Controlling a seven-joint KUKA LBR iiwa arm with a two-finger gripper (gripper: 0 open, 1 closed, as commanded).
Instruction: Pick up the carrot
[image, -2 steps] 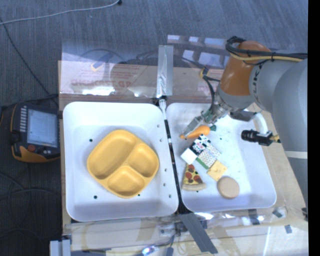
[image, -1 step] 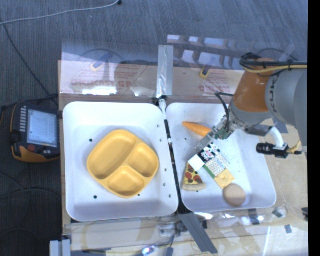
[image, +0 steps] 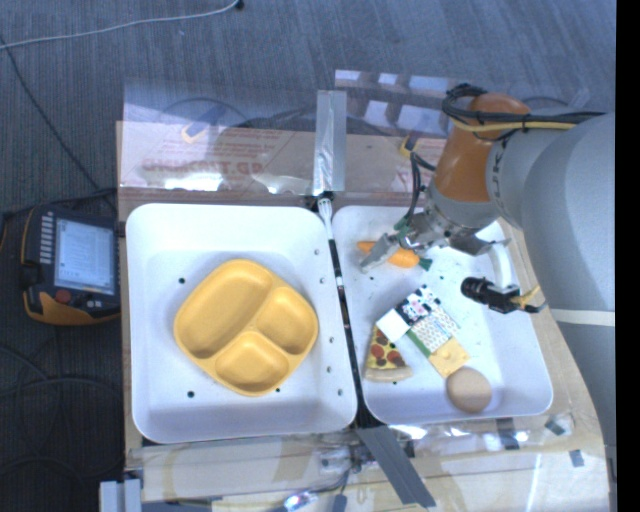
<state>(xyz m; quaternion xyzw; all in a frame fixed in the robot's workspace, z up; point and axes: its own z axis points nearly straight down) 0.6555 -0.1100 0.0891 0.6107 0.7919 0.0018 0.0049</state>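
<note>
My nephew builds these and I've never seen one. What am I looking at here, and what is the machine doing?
One camera looks down at a slant on a bench with two white bins. The grey arm with an orange band reaches in from the right; its gripper is at the orange carrot in the right bin, which it should pick up. Whether it holds it is unclear. That bin also has a toy pizza slice, a patterned box, and an egg. The left bin holds a yellow divided plate.

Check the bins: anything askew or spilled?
Nothing spilled or damaged. The yellow tray sits rotated cornerwise in the left bin. The hand is at the carrot in the right bin.
</note>
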